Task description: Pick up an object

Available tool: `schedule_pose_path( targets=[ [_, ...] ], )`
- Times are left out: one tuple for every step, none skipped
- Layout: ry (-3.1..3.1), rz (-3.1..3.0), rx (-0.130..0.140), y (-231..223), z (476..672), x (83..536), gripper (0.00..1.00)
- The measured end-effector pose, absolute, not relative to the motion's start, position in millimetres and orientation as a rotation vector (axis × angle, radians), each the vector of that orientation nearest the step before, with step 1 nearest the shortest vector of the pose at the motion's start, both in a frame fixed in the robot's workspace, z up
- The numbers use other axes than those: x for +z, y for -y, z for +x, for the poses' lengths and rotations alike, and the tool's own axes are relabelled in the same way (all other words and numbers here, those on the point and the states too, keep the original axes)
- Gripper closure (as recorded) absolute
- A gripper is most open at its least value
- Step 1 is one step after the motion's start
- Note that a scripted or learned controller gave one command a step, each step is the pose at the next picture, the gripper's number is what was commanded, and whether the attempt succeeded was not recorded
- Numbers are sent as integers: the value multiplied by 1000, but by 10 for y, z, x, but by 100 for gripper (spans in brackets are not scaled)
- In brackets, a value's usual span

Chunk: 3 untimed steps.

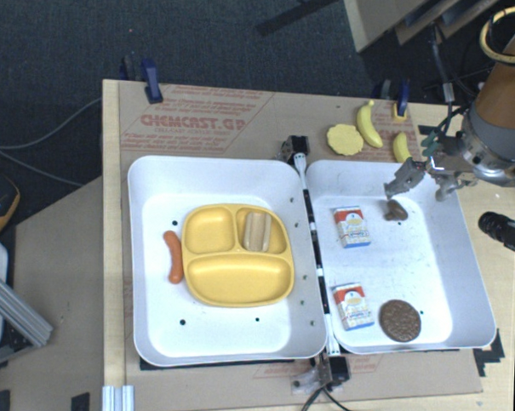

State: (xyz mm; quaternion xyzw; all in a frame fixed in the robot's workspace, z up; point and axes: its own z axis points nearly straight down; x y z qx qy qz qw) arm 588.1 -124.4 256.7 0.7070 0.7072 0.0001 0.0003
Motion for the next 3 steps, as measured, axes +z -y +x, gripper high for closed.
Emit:
schedule_pose_path(
  targets=[
    [-2231,2222,-5,906,6287,1526,0],
    [-2228,2225,-8,932,6349,794,0],
    [-2221,2221,1,933,6372,953,100]
  ],
)
